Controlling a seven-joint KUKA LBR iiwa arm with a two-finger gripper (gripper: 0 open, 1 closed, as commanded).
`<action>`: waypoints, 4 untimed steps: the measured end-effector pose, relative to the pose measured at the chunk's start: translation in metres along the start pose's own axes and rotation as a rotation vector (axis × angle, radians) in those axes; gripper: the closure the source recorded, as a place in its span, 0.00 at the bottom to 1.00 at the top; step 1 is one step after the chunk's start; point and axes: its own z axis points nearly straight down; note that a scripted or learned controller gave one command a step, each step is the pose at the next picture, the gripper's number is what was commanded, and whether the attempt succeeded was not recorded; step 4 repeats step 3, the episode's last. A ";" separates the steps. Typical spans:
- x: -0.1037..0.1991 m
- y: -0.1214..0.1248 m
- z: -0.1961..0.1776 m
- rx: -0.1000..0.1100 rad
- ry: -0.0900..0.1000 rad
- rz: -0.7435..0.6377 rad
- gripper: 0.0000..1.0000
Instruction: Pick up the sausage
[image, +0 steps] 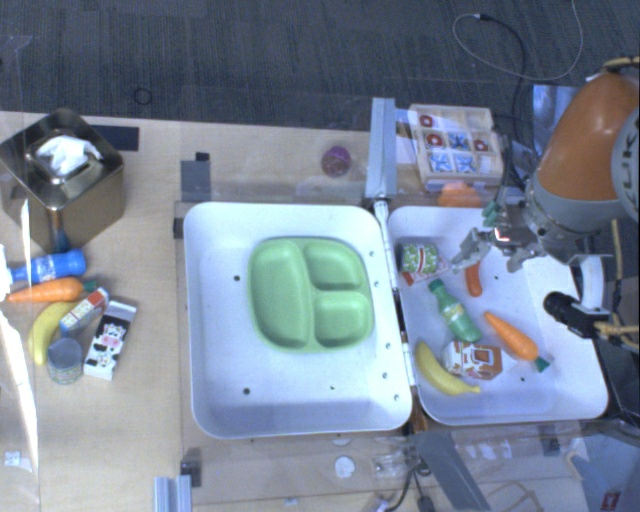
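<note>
The light is bright and even and comes from above. The two white bins (300, 420) are almost overexposed, so their walls lose detail. Shadows are soft and short; a faint one lies around the green tray (308, 292). The wooden counter (140, 420) has a pale streak of glare at its left edge. Small labels look a little blurred.

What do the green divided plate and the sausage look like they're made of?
Green plate: likely moulded plastic, matte, uniform colour, soft rounded compartments. Sausage: probably a plastic or rubber toy, smooth reddish-orange; too small to be sure.
</note>
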 end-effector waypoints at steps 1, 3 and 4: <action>-0.048 0.055 0.114 -0.026 -0.007 -0.051 0.00; 0.006 0.071 -0.014 -0.008 -0.001 -0.214 1.00; 0.006 0.071 -0.014 -0.008 -0.001 -0.214 1.00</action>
